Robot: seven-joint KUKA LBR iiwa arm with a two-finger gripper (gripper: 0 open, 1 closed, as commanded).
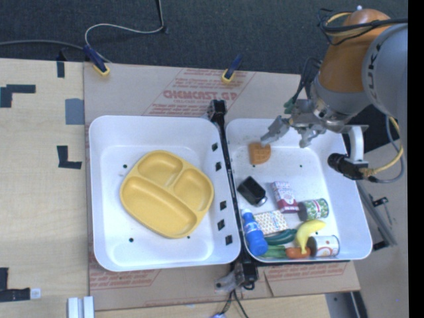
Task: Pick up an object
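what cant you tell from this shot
- Labels on the can and pouch: too small to read.
- Carrot: mostly hidden under the banana.
- Cup: contents face away.
- Arm: cut off by the right edge.

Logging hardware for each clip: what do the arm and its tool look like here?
The arm is bulky, rounded and grey, with a glossy orange band above the wrist. Dark cables loop over the orange section and beside it. The tool is small and grey-metallic, with two slim fingers. A black cylindrical part juts out just below the wrist, with a thin yellowish cable trailing nearby.
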